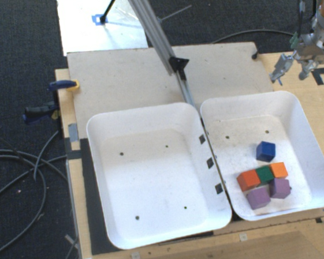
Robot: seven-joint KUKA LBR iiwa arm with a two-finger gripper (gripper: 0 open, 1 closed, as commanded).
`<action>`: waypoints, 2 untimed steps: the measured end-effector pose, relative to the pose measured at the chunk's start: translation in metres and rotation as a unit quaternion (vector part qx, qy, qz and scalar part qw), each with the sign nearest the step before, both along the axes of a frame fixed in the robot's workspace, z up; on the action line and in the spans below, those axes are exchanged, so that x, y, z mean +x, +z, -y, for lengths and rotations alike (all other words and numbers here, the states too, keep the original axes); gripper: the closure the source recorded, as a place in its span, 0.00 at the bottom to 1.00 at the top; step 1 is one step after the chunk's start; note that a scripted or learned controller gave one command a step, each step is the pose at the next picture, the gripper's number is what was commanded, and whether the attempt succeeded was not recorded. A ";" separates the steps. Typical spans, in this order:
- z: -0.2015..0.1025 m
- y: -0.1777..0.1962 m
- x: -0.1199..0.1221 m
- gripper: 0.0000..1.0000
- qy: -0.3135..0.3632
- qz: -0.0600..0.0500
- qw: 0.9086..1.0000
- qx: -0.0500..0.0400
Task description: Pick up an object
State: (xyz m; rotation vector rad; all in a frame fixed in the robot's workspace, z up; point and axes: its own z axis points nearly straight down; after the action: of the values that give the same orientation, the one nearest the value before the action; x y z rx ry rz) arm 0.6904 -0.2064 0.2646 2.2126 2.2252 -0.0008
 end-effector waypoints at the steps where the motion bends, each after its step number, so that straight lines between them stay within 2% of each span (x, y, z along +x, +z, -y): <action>1: -0.028 -0.174 -0.050 0.00 -0.002 -0.004 1.000 0.002; 2: -0.043 -0.175 -0.107 0.00 -0.003 -0.003 1.000 0.002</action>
State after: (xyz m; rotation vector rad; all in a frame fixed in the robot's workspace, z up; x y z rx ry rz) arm 0.5835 -0.1631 0.0896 2.2228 2.2241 -0.0023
